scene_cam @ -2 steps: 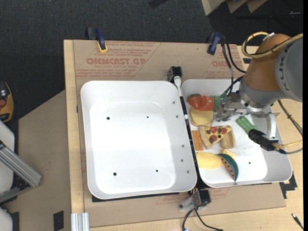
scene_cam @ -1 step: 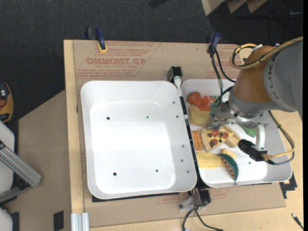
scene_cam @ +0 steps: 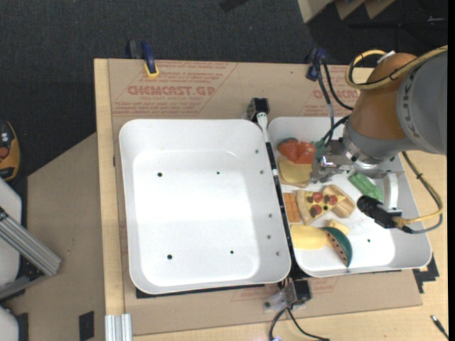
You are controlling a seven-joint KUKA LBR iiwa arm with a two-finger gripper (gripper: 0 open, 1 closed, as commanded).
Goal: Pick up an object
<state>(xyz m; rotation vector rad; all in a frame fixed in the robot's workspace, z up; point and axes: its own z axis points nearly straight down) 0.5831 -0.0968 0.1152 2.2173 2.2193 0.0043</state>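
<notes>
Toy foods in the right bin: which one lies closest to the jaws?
The red toy at the bin's far end, just left of the gripper. The pizza slice and yellow piece lie farther toward the near edge.

robot lab | clamped bench board point(scene_cam: 178, 84) | two bins point(scene_cam: 199, 197) | cabling point(scene_cam: 334, 94)
</notes>
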